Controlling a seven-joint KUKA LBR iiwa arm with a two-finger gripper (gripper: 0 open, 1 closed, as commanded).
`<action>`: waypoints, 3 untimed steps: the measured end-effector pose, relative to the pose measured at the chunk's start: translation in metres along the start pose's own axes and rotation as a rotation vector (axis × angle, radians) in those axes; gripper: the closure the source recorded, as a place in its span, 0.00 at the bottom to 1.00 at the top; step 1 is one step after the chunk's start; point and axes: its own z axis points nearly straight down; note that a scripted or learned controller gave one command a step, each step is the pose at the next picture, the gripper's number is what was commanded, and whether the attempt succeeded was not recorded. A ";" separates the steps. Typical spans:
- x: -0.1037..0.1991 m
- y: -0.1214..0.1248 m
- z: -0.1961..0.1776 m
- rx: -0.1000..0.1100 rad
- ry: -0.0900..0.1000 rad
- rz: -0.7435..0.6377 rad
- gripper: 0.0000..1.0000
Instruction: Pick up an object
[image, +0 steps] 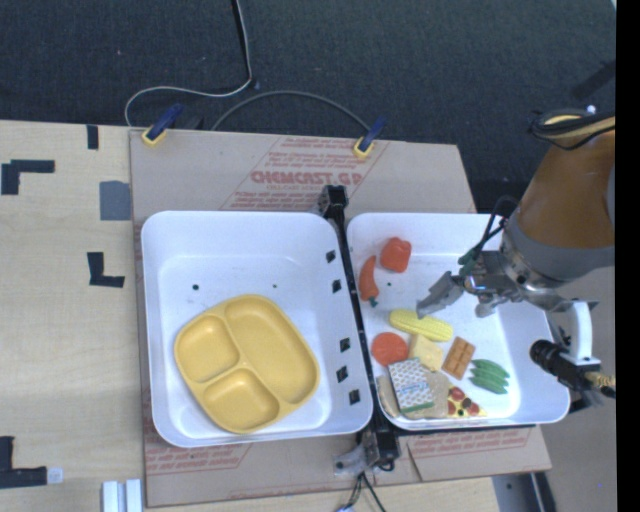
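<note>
Nearest the camera and just below the gripper (452, 290), the toy food is all bunched at the right bin's (530, 400) front edge — flat pizza slice (462, 402), checkered sandwich (411, 385), ridged green pea pod (490, 374), waffle (458, 356), knobbly yellow corn (420, 325). Smooth plastic, easy pickings. Gripper's fingers are spread apart, holding nothing, hovering over the corn. Beyond it, a red pepper (396, 254). Far left — a glossy yellow divided plate (246, 361).

1 fixed camera above the bench (60, 300), slanted downward, both white bins (160, 240) framed mid-distance
</note>
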 end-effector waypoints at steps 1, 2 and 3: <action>0.005 0.041 0.094 0.007 0.000 0.000 0.00; -0.008 0.033 0.140 -0.025 -0.007 0.000 0.00; 0.006 0.108 0.160 -0.007 -0.002 -0.003 0.00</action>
